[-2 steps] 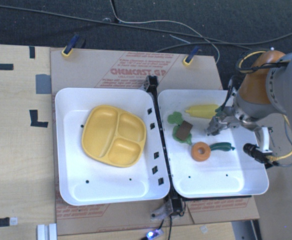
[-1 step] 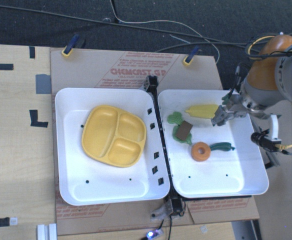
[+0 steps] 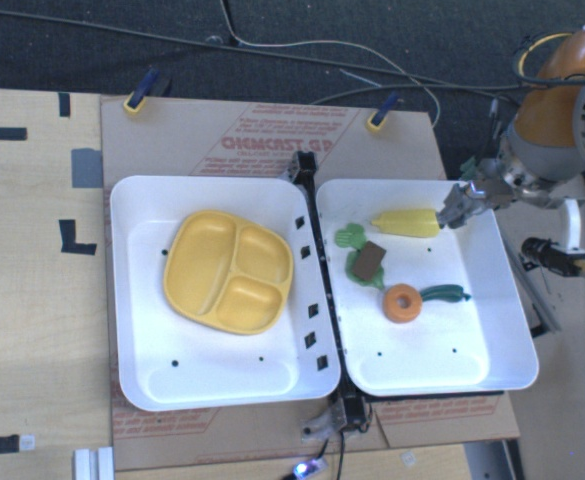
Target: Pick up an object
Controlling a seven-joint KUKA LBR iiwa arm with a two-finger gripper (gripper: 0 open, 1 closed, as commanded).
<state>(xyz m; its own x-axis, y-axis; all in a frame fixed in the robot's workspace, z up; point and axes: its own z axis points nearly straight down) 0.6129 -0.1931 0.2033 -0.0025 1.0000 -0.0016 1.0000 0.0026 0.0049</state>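
One hand (image 3: pixel 452 211) sits at the right bin's (image 3: pixel 492 298) rim, touching corn (image 3: pixel 406 224).

One fixed camera, mounted high, looking down at a slant on the tabletop (image 3: pixel 32 298). Far edge of the scene sits at top of frame, where dark floor and cables show; near edge at bottom. Mid-distance framing: both white bins fit whole, left bin (image 3: pixel 132 368) centre-left, right bin (image 3: pixel 502 363) centre-right, on a cardboard sheet (image 3: pixel 262 138). Wooden surface with black marks fills the left side. The arm (image 3: pixel 552 98) enters from the upper right of frame, cut off by the frame edge. No second view, so no overlap.
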